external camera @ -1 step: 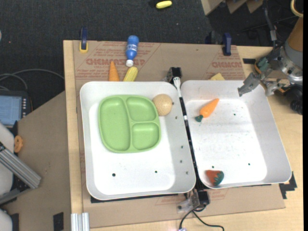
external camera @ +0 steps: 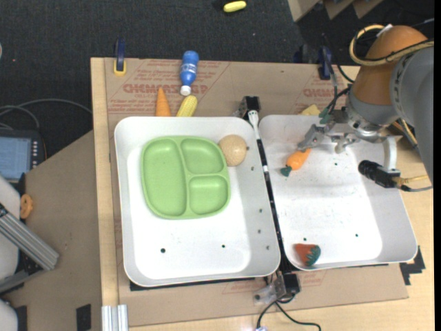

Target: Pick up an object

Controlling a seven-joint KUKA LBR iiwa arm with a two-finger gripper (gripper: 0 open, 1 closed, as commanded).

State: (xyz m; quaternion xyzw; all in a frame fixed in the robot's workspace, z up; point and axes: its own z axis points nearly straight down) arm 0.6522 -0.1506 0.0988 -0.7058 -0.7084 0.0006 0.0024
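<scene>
A small orange toy carrot (external camera: 297, 160) with a green tip lies in the right bin (external camera: 386, 233), near its back left. My gripper (external camera: 324, 141) hangs just above and to the right of it, at the back of that bin. Its fingers stand open with nothing between them, and the left finger (external camera: 307, 141) reaches down close to the carrot's upper end. A red and green fruit piece (external camera: 308, 254) rests at the right bin's front left corner. In the left bin (external camera: 138, 254) sit a green divided plate (external camera: 185, 177) and a tan ball (external camera: 233, 149) beside the plate's back right corner.
Behind the left bin, on the cardboard, lie a blue and white bottle (external camera: 187, 72), an orange carrot (external camera: 162, 103) and a yellow corn piece (external camera: 187, 105). The bins' inner walls meet at a ridge (external camera: 265, 185). The arm's bulk fills the back right.
</scene>
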